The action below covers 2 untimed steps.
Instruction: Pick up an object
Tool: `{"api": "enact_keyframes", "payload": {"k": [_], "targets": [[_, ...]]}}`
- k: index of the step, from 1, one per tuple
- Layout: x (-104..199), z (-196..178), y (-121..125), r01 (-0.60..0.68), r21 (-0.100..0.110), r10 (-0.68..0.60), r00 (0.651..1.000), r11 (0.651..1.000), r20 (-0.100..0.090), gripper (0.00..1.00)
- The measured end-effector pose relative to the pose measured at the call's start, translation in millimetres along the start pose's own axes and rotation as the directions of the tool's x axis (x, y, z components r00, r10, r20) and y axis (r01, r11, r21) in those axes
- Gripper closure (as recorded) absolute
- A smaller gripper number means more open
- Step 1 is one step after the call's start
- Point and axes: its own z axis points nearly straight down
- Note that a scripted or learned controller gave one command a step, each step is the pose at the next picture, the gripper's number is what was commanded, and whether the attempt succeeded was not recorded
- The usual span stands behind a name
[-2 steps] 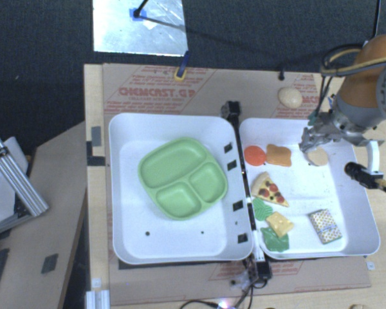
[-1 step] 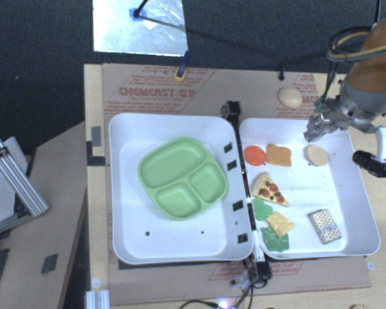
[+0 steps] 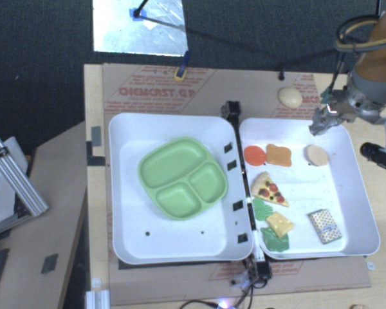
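Camera view: tool (image 3: 321,123) hovers over the right bin's (image 3: 367,192) far right corner; its grip state I cannot tell. Round beige piece (image 3: 317,155) lies just nearer, apart from it.

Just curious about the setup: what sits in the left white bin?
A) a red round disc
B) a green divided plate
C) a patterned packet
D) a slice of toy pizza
B: the green three-compartment plastic plate lies alone in the left shallow white bin.
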Motion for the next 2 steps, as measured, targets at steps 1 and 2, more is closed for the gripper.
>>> {"api": "enact_keyframes", "payload": {"k": [1, 2], "targets": [[51.7, 9.9, 9.2, 0.002, 0.002, -0.002, 1.000, 1.000, -0.001, 1.00], [105.9, 11.3, 9.3, 0.004, 0.003, -0.004, 1.000, 1.000, -0.003, 1.00]]}}
